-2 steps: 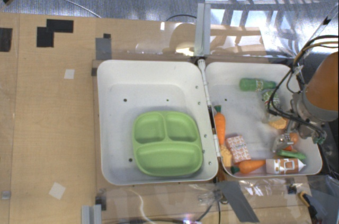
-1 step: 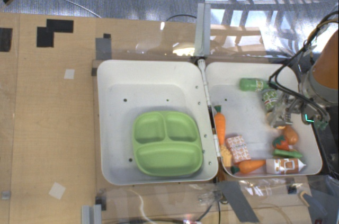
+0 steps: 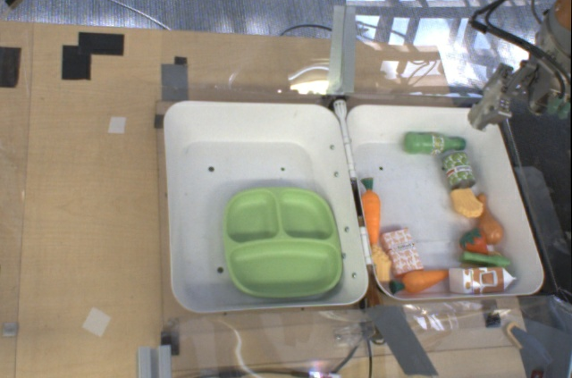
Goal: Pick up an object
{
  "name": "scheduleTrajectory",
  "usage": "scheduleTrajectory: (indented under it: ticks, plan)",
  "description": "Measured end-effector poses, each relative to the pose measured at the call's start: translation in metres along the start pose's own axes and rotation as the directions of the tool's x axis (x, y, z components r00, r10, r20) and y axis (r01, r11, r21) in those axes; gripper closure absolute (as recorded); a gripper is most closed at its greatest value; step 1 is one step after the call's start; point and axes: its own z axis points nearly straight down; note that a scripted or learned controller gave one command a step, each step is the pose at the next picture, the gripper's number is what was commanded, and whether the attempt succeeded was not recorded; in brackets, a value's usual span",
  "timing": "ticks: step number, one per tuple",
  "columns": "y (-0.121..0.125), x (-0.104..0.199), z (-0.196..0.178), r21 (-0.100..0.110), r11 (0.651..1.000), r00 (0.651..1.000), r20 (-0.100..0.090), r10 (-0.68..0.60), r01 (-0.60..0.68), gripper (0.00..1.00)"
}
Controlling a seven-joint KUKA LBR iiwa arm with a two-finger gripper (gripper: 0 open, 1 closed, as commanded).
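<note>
The gripper (image 3: pixel 500 99) is hovering over the far right corner of the right bin (image 3: pixel 420 175), and whether the jaws are spread or pressed together I cannot tell. Nothing is showing between them. Below, glossy toys are lying along the bin's right and near sides: a green bottle (image 3: pixel 433 143) on its side, a tapered orange carrot (image 3: pixel 370 210) against the left wall, a boxy white carton (image 3: pixel 481 280) at the near edge. In the left bin (image 3: pixel 192 153) (smooth white plastic) a rounded green divided plate (image 3: pixel 281 240) is sitting flat.
</note>
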Motion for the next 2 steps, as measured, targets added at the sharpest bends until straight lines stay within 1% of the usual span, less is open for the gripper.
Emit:
scheduleTrajectory:
  ticks: [1, 2]
  plan:
    - [0.026, 0.040, 0.066, 0.001, 1.000, 1.000, -0.016, 0.004, -0.004, 1.00]
    - [0.077, -0.009, 0.031, -0.001, 0.999, 0.999, -0.007, 0.034, -0.034, 1.00]
